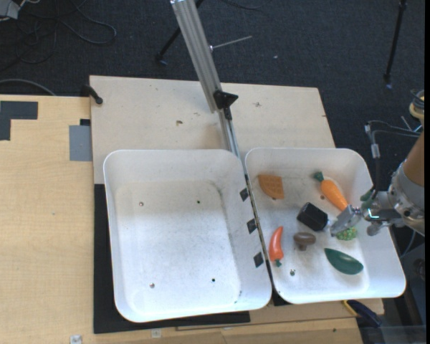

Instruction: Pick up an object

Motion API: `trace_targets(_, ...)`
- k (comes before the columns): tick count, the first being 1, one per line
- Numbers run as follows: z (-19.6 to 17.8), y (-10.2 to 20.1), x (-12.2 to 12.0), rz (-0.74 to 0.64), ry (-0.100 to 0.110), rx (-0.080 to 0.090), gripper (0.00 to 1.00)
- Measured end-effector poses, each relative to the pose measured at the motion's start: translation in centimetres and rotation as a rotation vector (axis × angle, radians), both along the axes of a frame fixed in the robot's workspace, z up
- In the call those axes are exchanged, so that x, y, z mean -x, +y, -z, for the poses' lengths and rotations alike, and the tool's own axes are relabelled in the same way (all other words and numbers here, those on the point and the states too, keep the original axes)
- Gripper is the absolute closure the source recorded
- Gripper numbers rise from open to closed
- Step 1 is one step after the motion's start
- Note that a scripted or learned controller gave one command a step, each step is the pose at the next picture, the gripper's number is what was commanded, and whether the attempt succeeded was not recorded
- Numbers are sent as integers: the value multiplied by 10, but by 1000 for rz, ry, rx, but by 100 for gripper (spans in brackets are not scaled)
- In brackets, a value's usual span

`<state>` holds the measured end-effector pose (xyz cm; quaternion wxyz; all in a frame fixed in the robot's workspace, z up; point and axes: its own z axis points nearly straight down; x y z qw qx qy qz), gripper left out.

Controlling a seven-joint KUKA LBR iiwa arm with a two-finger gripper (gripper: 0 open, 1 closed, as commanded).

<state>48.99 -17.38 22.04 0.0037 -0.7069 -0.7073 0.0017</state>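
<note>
Two white bins sit side by side on a bench. The left bin point(172, 228) has a bare white floor with a few dark dots. The right bin point(304, 292) has toys in it. Near the top there is a brown piece that looks like toast point(271, 186). An orange toy carrot point(332, 191) with a green top lies to the right of it, tilted. A small black block point(312, 216) sits in the middle of the bin. Just below the block is a little brown thing like a mushroom point(304, 239). A red chili pepper point(275, 244) lies by the left wall of this bin, standing almost straight up and down in the view. A dark green leaf shape point(343, 261) lies near the bottom right. The gripper point(349, 221) comes in from the right side and is low over the right bin, between the carrot and the leaf shape. A small light green thing point(347, 232) is right at its tip, touching or almost touching it. I cannot tell how the claw is set, or if it has that green thing.
</note>
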Motion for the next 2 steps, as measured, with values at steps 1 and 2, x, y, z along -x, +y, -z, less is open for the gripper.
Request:
trace_targets(1, -2, -1, -1, 3, -5, 1, 0)
trace_targets(2, 62, 0, -1, 1, 1, 0, 0)
